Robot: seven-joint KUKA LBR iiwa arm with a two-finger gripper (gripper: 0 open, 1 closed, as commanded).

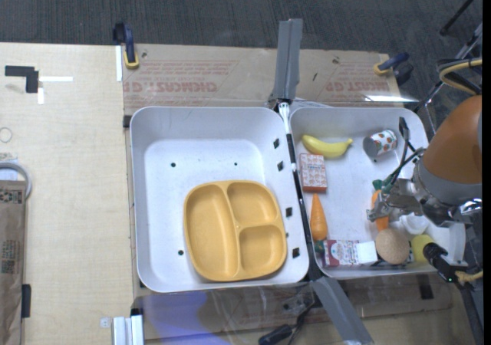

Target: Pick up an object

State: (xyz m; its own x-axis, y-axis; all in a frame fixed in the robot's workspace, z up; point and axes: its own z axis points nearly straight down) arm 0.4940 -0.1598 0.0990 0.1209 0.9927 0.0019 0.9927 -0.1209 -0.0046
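My gripper (386, 208) is low in the right bin (345, 125), near its right side. It hangs over a small orange object (377, 200) with a green piece (380, 183) just beside it. The wrist hides most of that object, and contact cannot be judged. A banana (327, 146) lies at the bin's back. A red and white box (312, 172) and a carrot (317, 217) lie along the left wall. A tan ball (392, 246) and a flat packet (343, 252) rest at the front. A small cup (380, 142) lies on its side at the back right.
The left bin (153, 182) holds a yellow divided plate (234, 229). A yellow item (422, 247) and a white one (410, 223) sit by the right bin's front right corner, under the arm. Clamps (393, 65) hold the cardboard behind the bins.
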